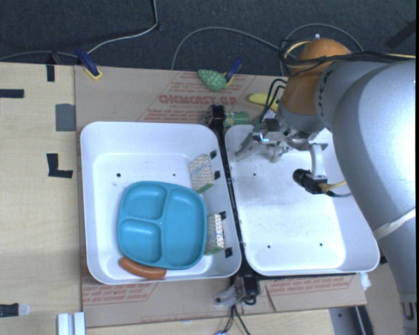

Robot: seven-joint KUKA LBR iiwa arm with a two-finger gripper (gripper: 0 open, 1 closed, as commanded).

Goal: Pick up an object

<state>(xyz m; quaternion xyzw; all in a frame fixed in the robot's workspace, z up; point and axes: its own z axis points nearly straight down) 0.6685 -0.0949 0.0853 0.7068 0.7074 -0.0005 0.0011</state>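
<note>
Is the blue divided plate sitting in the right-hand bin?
No, the blue divided plate lies in the left bin, beside an orange sausage.

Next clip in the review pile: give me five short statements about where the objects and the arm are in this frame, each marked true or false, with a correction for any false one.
1. The blue plate lies in the left bin. True.
2. The orange sausage rests in the right bin. False: it lies in the left bin, at the plate's near edge.
3. The gripper is over the far part of the right bin. True.
4. The gripper holds the blue plate. False: the plate lies in the left bin, apart from the gripper.
5. A green object lies on the cardboard beyond the bins. True.
</note>
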